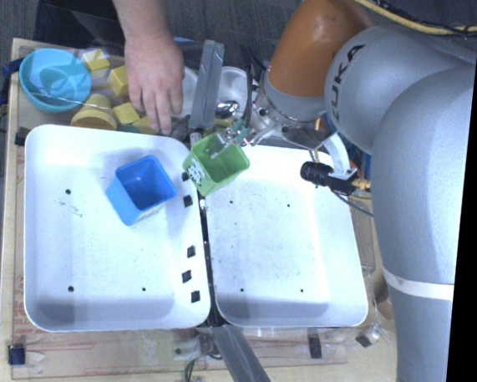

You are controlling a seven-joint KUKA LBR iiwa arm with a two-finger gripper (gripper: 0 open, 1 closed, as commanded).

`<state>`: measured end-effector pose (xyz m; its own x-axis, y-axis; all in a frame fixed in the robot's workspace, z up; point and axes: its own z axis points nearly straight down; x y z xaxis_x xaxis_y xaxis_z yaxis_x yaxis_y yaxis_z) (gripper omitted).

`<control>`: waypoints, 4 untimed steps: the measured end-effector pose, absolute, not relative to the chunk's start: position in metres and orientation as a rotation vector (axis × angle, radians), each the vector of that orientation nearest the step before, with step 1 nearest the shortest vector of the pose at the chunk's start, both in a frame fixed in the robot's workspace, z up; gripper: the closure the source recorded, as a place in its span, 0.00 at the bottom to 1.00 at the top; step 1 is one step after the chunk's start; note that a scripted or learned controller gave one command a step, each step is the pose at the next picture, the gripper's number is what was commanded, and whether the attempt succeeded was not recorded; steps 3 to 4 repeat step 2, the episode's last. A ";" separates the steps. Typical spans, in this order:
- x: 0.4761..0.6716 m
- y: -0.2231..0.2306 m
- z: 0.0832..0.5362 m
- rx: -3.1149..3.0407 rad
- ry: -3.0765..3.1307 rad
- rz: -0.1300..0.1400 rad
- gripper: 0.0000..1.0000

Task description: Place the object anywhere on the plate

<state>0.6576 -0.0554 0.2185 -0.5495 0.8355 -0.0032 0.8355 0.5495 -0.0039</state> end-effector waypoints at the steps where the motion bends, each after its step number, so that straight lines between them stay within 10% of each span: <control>1: 0.653 0.033 0.215 1.450 2.790 -0.005 1.00; 2: 0.653 0.033 0.216 1.450 2.789 -0.004 0.00; 4: 0.653 0.033 0.216 1.450 2.789 -0.004 0.00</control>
